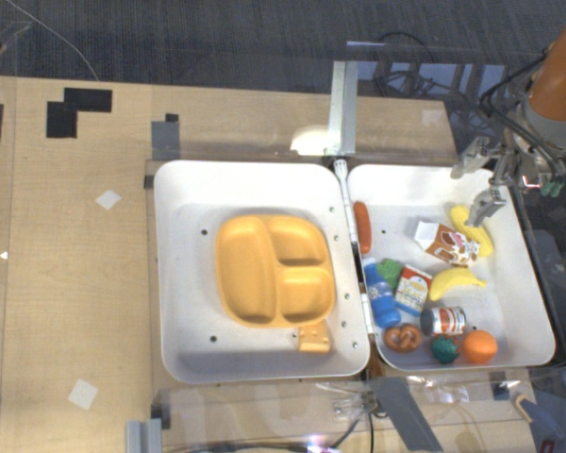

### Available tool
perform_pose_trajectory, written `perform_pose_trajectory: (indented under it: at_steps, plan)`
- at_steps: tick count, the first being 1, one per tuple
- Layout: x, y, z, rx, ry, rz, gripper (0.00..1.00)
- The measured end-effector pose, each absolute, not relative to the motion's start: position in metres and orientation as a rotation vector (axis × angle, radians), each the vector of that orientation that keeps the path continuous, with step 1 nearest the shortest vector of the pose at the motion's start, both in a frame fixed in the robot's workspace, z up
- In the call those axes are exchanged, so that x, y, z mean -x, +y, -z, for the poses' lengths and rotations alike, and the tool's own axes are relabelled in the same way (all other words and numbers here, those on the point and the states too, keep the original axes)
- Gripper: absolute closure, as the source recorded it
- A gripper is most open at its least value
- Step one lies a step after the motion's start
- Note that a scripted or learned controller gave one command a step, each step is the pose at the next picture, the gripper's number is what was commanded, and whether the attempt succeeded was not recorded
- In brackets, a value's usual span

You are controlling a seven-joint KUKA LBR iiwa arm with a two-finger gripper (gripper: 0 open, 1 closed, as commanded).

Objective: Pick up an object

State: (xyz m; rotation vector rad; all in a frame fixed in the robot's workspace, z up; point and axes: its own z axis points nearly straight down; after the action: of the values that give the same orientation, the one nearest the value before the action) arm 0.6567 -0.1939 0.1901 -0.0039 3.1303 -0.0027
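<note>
Your gripper point(495, 189), fingers state unclear to me, hangs right above the banana point(474, 229), which runs toward lower right.

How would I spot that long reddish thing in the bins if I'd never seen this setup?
Look at the right bin, the one crowded with small items. Follow its left wall toward the far end: the hot dog lies lengthwise there, above the blue bottle. It is the one slim, reddish-orange stick among rounder, chunkier neighbours.

Arm point(557, 92) low, fingers point(491, 201) parted
</note>
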Motion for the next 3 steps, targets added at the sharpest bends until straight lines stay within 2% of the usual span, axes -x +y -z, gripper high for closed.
perform_pose_trajectory:
  at_steps: [1,2,3]
  plan:
    - [-0.665,-0.207,-0.093,-0.730,3.064,0.005,0.00]
    - [-0.657,-0.181,-0.114,-1.455,2.773,-0.004,0.00]
    - [-0.621,-0.169,-0.103,-1.895,2.500,-0.004,0.00]
